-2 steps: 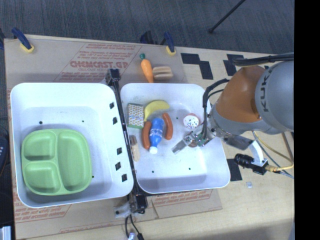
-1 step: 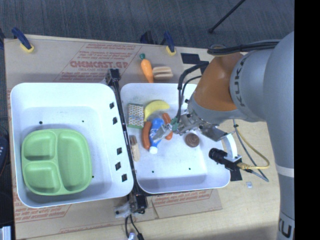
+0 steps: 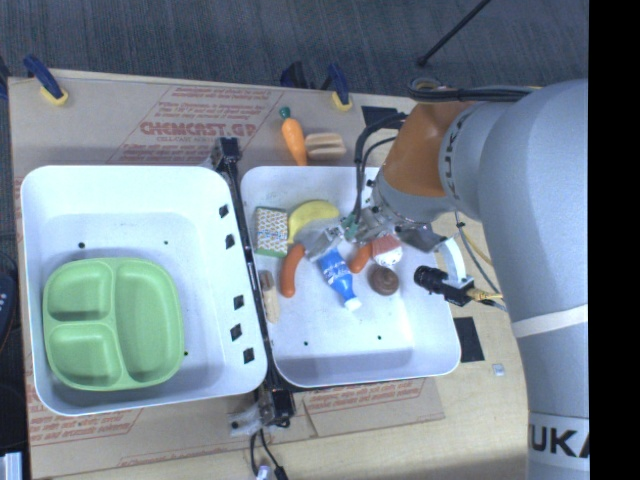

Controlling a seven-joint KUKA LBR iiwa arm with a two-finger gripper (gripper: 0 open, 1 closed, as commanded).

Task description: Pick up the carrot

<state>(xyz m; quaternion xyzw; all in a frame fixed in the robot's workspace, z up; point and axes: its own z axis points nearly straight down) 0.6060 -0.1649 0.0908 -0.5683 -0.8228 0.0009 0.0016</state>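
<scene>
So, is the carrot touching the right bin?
Apart. In the camera view the carrot lies on the cardboard behind the right bin, beside a small tan block, with a strip of cardboard showing between its lower end and the bin's rim.

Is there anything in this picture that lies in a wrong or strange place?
Yes. The carrot lies outside both bins, on the cardboard behind the right bin, beside a tan block. The gripper is down inside that bin among the other items, away from the carrot.

Probably a robotics lab: a cardboard-covered bench (image 3: 200, 118) held by blue clamps (image 3: 45, 80), two white bins (image 3: 130, 183), grey carpet along the top, the KUKA arm (image 3: 530, 218) at right.
</scene>
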